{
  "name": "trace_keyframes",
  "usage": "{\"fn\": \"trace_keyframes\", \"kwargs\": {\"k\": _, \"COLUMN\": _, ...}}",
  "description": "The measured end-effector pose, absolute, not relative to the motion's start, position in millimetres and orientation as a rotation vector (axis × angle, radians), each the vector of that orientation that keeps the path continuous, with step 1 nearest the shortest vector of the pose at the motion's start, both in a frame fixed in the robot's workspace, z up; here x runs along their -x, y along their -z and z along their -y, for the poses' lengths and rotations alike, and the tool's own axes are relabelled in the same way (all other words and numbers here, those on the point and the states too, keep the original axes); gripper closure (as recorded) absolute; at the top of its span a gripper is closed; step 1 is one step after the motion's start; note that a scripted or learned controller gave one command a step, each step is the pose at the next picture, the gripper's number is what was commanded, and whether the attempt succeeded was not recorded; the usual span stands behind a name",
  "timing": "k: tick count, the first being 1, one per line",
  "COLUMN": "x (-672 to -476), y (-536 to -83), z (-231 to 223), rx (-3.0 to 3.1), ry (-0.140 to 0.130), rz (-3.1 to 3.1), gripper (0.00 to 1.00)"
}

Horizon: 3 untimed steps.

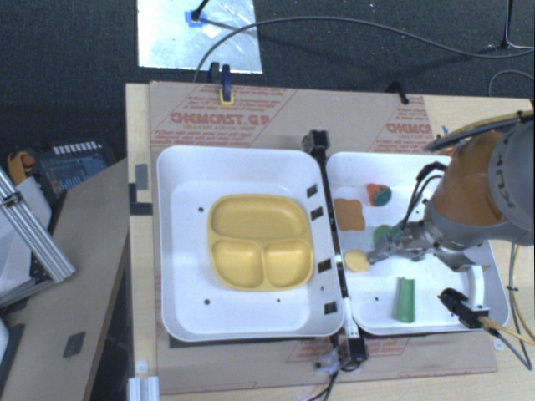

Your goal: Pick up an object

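In the right bin (468, 320) lie a brown flat piece (349, 215), a small red and teal object (379, 194), a pale yellow lump (357, 261) and a green stick (405, 299). A green round piece (383, 233) lies just beside the gripper. My gripper (386, 246) hangs low over the middle of this bin, right of the yellow lump and just below the green round piece. The arm (481, 192) comes in from the right with its orange band above.
The left bin (180, 182) holds a yellow three-compartment tray (255, 241). A black divider clip strip (328, 224) runs between the bins. Cables (468, 303) trail along the right bin's lower right. Brown cardboard (276, 111) lies under both bins.
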<state>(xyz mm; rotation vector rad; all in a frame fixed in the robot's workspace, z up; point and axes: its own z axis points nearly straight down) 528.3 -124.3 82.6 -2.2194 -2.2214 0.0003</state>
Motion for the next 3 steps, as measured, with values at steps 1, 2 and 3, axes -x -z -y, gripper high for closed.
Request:
{"fn": "trace_keyframes", "kwargs": {"k": 1, "x": -529.4, "y": -95, "z": 125, "rx": 2.222, "ry": 0.003, "rz": 2.225, "gripper": 1.00}}
{"fn": "trace_keyframes", "kwargs": {"k": 2, "x": -522.6, "y": -143, "z": 122, "rx": 2.221, "ry": 0.004, "rz": 2.227, "gripper": 1.00}}
{"fn": "trace_keyframes", "kwargs": {"k": 3, "x": -519.8, "y": -191, "z": 129, "rx": 2.224, "ry": 0.005, "rz": 2.227, "gripper": 1.00}}
